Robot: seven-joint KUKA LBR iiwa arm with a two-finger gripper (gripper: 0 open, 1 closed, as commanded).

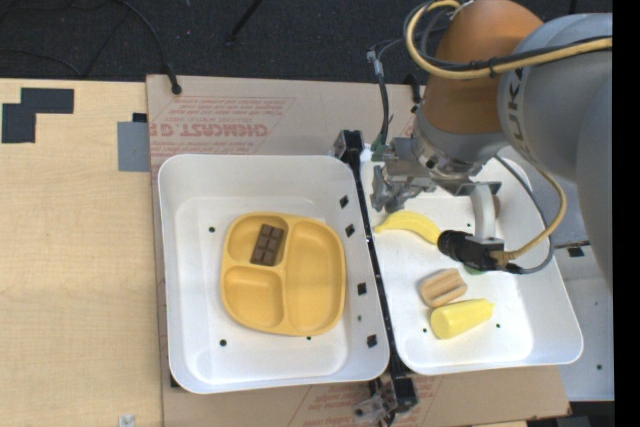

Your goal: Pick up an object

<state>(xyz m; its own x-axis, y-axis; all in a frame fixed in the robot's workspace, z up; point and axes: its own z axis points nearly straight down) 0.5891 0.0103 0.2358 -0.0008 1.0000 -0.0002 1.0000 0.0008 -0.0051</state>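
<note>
Gripper (392, 198) is low over the right bin (545, 340), at its 11 o'clock corner, just beside the divider between the bins; whether it is wide or narrow cannot be told, the wrist body blocks it from above. Banana (410, 225) lies right under or beside the tool, at roughly 5 o'clock from it, looking flat on the bin floor, not lifted. Nothing visibly held. Other candidates in the same bin: tan bread-like piece (443, 287) and yellow wedge-shaped item (461, 317), both toward 5 o'clock, well apart from the tool. Left bin (190, 355) holds a yellow divided plate (300, 290) with a brown chocolate piece (267, 244) in its 11 o'clock compartment. Judgement: approach is done or nearly done, banana is the likely target; the grasp itself unconfirmed, lift not yet done.
</note>
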